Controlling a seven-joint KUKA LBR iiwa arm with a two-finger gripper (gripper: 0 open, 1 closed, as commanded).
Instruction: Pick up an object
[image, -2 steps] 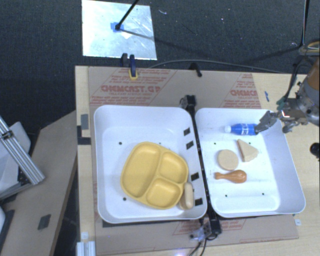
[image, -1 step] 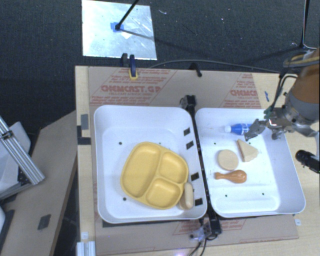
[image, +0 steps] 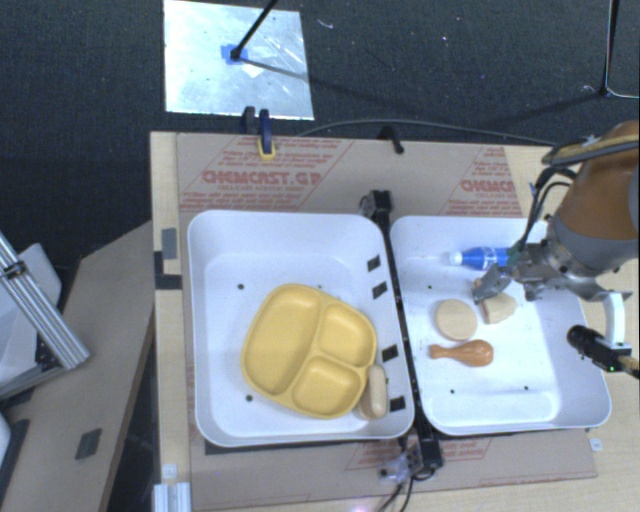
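Cardboard sheet (image: 300, 175) under white bins (image: 290, 235), red "CHEMCAST GP" print.

Arm (image: 598, 215) low, pincer (image: 492, 288) leftward

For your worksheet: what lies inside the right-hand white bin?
Inside the right bin: a round beige disc, a brown drumstick-shaped toy, a blue bottle and a pale block. The gripper covers part of the block and bottle.

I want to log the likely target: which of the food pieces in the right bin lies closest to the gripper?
The small pale chunk, directly under the gripper. The round cookie and the brown drumstick lie farther left and nearer the camera.
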